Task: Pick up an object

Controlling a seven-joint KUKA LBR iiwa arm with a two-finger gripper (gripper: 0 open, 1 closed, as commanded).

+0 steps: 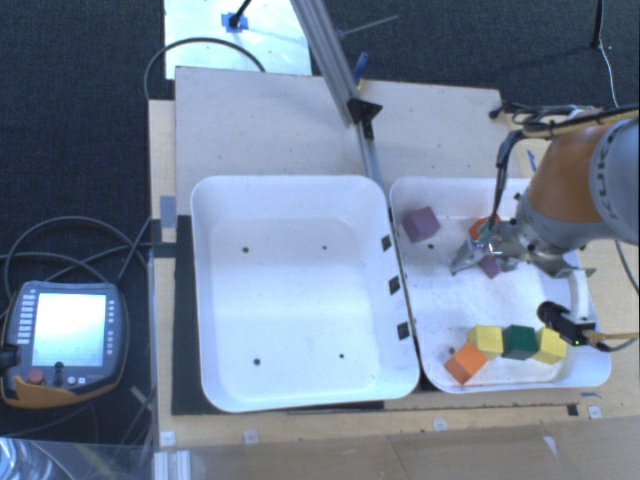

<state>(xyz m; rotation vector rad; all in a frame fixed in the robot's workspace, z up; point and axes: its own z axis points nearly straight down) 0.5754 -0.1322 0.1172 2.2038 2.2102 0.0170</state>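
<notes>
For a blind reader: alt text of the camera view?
The pincer sits low in the right bin over a small purple block, near a larger purple block. Yellow, green and orange blocks line the near edge.

Arm (pixel 590 183) (right edge) cut off; purple block (pixel 491 266) half-hidden.
</notes>
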